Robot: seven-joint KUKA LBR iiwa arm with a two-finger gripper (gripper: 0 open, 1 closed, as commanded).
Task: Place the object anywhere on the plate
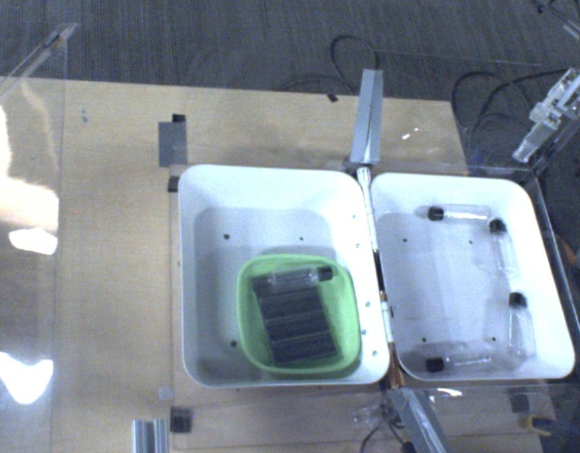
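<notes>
Dark ridged object (pixel 294 322) on green plate (pixel 250 281) (left bin (pixel 205 196))

End effector (pixel 556 111) high at the view's upper right, tilted, well above the bench.

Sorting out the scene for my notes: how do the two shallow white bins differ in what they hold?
The left white bin holds a square green plate bearing a dark ribbed block and a clear tube. The right white bin holds several clear black-capped tubes lying along its walls, and no plate. Both are shallow, rounded, white, side by side.
</notes>
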